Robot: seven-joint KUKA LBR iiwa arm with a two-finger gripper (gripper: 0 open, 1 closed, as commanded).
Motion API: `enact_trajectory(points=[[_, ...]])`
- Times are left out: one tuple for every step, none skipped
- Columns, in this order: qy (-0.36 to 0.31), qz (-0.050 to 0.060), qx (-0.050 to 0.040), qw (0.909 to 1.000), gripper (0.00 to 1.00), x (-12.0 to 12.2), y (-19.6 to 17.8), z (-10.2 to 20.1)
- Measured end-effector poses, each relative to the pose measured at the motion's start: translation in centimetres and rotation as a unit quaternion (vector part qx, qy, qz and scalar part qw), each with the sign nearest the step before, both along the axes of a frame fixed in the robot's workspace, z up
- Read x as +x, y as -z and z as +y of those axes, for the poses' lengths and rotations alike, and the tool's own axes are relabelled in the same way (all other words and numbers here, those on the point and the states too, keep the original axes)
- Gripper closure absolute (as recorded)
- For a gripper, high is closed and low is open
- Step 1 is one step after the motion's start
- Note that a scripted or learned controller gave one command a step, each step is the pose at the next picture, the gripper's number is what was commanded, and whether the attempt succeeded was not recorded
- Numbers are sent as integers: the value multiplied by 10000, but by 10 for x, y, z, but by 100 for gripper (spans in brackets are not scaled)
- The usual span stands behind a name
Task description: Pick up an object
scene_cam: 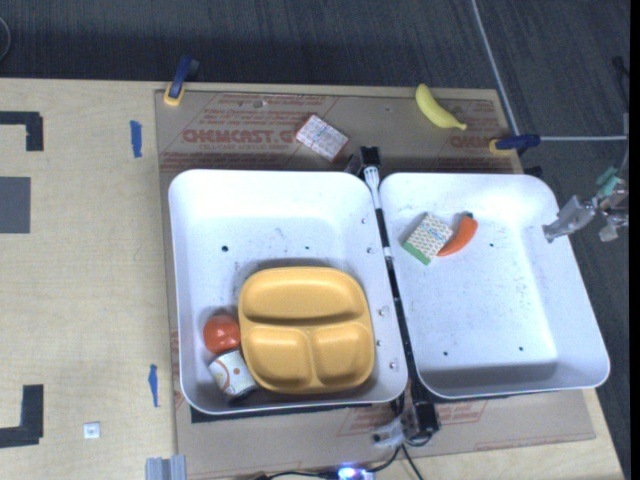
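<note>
The pincer sits at the right edge, cut off and too small to make out. The yellow tray hides part of the orange ball and the cup beside it. The print on the patterned block is too blurred to read.

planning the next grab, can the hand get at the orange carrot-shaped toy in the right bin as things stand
Probably yes: the orange carrot-shaped toy lies uncovered in the right white bin, only a small patterned block touching its left side; the hand is nearby.
</note>
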State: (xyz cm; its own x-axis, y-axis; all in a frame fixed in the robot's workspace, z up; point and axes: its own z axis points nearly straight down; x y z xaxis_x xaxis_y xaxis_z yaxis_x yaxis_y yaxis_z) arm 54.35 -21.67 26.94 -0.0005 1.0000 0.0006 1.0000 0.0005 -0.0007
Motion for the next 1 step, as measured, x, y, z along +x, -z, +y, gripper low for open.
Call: enact_trajectory(points=[[-39, -78, 33, 10000, 0, 15, 162, 0]])
